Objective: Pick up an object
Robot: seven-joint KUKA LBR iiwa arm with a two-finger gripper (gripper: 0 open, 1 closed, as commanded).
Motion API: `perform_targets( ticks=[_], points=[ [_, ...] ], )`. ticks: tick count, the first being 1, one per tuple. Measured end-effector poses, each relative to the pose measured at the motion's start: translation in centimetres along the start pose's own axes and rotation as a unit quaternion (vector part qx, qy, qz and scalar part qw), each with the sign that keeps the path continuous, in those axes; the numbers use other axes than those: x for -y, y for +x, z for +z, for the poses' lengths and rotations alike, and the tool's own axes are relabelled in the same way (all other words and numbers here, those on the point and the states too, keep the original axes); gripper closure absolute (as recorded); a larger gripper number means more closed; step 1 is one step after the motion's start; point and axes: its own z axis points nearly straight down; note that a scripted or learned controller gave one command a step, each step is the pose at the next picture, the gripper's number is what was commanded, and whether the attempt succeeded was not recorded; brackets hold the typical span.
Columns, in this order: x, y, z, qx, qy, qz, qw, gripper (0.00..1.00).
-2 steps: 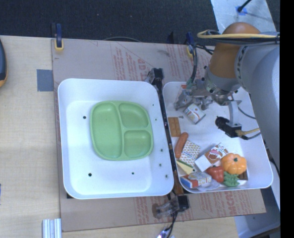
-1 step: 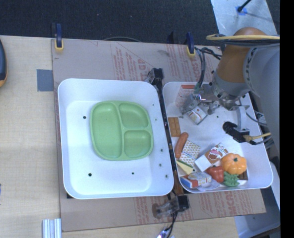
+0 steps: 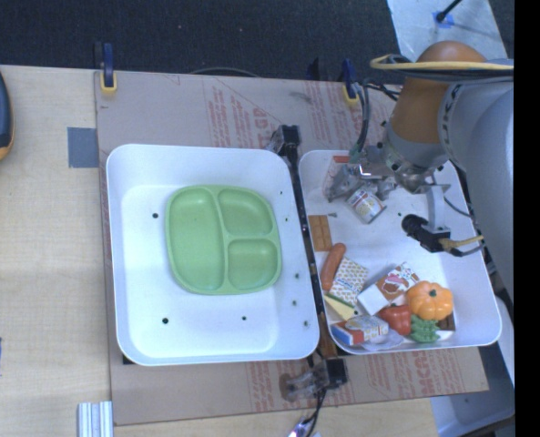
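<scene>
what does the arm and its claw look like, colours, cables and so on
The arm is a thick rounded body in light grey, with a glossy orange band above the wrist and a thin yellow-edged ring over it. The claw is a small cluster of grey metal parts with a spot of red. Thin dark cables loop beside the wrist, and a black fitting with a yellowish cable hangs below.

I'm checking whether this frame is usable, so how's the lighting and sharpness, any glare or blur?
Camera view: even, soft light; the left bin and green plate look crisp with faint shadows. The right bin is bright but not blown out. The gripper is slightly smeared, and the small toys near the pumpkin are soft.
</scene>
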Motion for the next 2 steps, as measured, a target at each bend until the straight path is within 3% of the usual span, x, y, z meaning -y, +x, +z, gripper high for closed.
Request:
perform_targets(
  ticks=[1, 2],
  points=[
    [0.0, -3.8, -7.0, 0.001, -0.002, 0.003, 1.0000, 0.00],
    [0.3, -2.3, 0.5, -0.001, 0.005, 0.000, 1.0000, 0.00]
  ],
)
